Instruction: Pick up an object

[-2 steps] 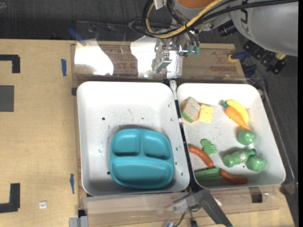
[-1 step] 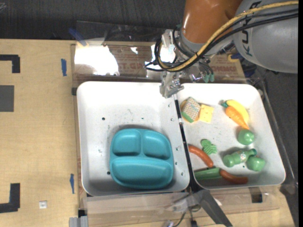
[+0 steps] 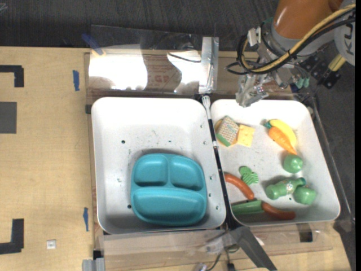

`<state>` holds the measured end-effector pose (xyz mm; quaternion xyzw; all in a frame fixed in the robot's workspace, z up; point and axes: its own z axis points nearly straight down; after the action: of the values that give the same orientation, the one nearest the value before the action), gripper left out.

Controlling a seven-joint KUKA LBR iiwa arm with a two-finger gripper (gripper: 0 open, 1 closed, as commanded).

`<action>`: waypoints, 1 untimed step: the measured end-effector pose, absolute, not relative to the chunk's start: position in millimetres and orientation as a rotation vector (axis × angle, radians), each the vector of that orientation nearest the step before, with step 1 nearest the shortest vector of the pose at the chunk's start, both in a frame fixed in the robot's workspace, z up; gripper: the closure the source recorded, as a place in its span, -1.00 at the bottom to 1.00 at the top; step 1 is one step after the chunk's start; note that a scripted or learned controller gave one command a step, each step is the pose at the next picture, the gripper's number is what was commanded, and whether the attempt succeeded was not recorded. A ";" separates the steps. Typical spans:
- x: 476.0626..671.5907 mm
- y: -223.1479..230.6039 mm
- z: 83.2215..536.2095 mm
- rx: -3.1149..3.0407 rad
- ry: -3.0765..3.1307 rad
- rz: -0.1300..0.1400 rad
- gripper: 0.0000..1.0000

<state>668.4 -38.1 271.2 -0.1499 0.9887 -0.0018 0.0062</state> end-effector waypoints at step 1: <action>667.0 56.1 248.4 -0.353 3.117 0.007 1.00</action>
<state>667.0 56.1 248.4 -0.1126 0.9936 0.0021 0.0023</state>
